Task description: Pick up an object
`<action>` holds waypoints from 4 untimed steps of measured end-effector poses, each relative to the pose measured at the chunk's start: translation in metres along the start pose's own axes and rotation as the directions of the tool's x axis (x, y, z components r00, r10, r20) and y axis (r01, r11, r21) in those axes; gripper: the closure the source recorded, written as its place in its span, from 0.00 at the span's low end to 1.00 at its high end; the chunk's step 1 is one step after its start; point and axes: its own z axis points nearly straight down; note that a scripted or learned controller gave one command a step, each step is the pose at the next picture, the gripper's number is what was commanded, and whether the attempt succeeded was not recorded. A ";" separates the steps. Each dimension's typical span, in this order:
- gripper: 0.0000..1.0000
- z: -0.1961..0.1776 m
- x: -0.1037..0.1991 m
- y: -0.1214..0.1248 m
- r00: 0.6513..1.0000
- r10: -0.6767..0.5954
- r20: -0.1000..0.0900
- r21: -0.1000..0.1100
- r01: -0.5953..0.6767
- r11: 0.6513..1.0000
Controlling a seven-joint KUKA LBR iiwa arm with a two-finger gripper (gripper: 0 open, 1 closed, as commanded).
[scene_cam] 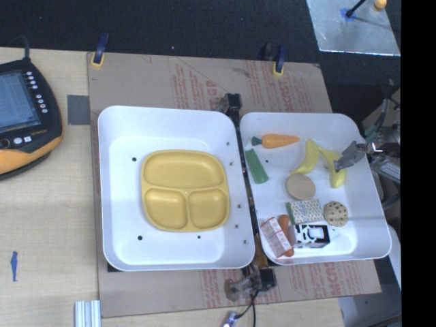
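Note:
The right bin holds several small items. An orange carrot lies at the back, with a green stick to its left. Two yellow banana pieces lie in the middle right. In front of them are a beige disc, a checked cracker, a cookie, a black-and-white pack and a red-and-white carton. My gripper reaches in over the bin's right rim, just right of the nearer banana piece. Nothing shows held in it.
The left bin bears a yellow divided plate. A control pendant lies on the bench at far left. Clamps hold the cardboard sheet under the bins at its back edge.

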 end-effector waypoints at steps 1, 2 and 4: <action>0.00 0.110 0.063 0.044 1.000 -0.002 0.000 0.003 0.002 1.000; 0.00 0.144 0.047 0.072 1.000 -0.004 0.002 0.000 0.004 1.000; 1.00 0.133 0.008 0.119 1.000 -0.005 0.000 -0.001 0.005 1.000</action>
